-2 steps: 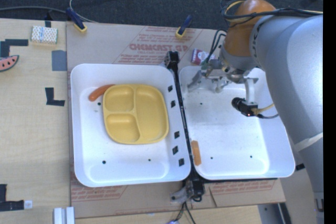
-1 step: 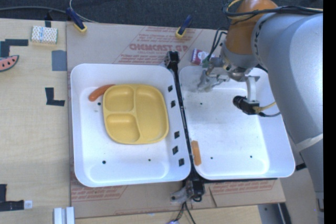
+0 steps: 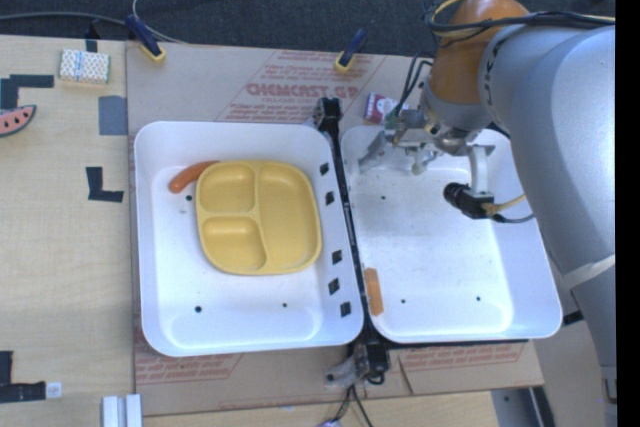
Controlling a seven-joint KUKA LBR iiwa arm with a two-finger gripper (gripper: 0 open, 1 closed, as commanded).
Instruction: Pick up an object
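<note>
A yellow divided plate (image 3: 257, 216) lies in the left bin (image 3: 170, 315). An orange sausage-shaped piece (image 3: 190, 176) lies against the plate's far left corner. In the right bin (image 3: 450, 315), a small orange piece (image 3: 373, 290) rests by the near left wall. My gripper (image 3: 398, 148) hangs low over the far left part of the right bin, under the orange wrist band (image 3: 470, 50). It is well away from the small orange piece, and I see nothing held in it.
A small red and white packet (image 3: 378, 106) lies on the cardboard just behind the right bin. Blue and yellow clamps (image 3: 146, 37) hold the cardboard's far edge. The black divider (image 3: 340, 215) runs between the bins. The grey arm (image 3: 560, 145) covers the right bin's right side.
</note>
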